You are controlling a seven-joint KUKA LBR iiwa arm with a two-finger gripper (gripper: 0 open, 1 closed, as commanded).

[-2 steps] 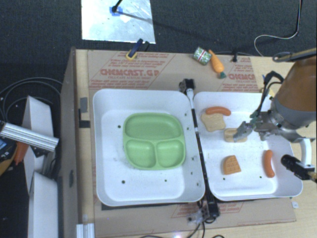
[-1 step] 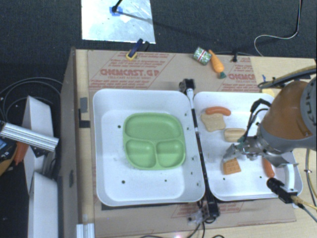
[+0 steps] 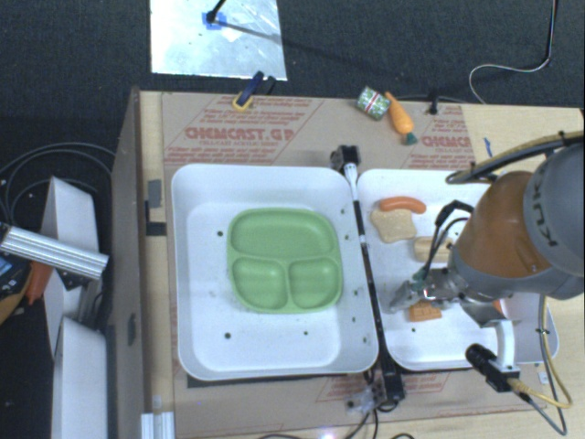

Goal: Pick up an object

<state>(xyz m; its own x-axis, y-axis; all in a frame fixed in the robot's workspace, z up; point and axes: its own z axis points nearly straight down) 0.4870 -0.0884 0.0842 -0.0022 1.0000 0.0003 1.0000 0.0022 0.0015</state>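
Dark carpet surrounds a cardboard-topped bench on which two white bins are set side by side. A green tray with three compartments lies in the left bin. In the right bin several toy foods are seen: a sausage near the far wall, a tan slice just beside it, a pale piece partly behind the arm, and a small orange piece toward the near side.

The gripper is lowered just beside the orange piece, close above it or touching it; whether anything is held cannot be judged, and the pincer's state cannot be told from this slant.

The orange piece is judged to be the target. It is short and blocky, its slightly longer axis lying roughly left to right across the bin; no clear pointing end can be made out. The descent would best be centred over it, with the closing made across the shorter width, and a lift attempted only once the piece is squarely caught.
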